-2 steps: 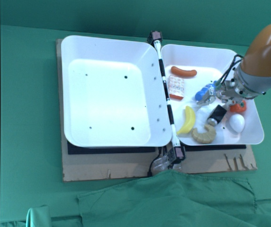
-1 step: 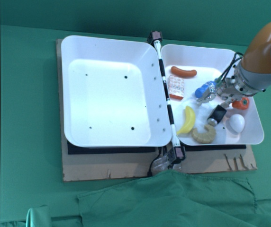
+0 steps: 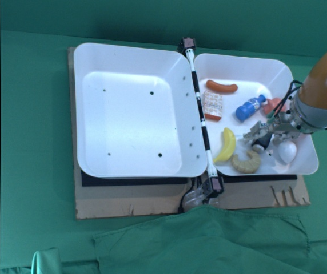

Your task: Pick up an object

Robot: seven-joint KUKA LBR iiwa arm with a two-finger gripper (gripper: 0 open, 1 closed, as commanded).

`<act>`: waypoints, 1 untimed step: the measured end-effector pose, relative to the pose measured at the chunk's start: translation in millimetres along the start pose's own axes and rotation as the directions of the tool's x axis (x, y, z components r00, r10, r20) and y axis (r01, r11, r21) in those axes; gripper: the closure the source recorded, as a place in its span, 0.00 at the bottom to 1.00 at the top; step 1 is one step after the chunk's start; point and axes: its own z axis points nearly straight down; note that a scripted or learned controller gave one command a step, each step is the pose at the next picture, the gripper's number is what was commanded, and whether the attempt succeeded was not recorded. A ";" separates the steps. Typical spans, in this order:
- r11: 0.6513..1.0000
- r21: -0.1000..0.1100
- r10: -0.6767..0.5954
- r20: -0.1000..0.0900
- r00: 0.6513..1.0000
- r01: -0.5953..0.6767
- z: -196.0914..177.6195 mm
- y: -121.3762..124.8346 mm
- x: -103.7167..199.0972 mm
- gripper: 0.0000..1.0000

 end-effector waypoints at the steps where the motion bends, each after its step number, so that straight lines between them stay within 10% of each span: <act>1: 1.000 -0.003 0.006 0.008 1.000 -0.006 -10.1 1.9 -5.1 1.00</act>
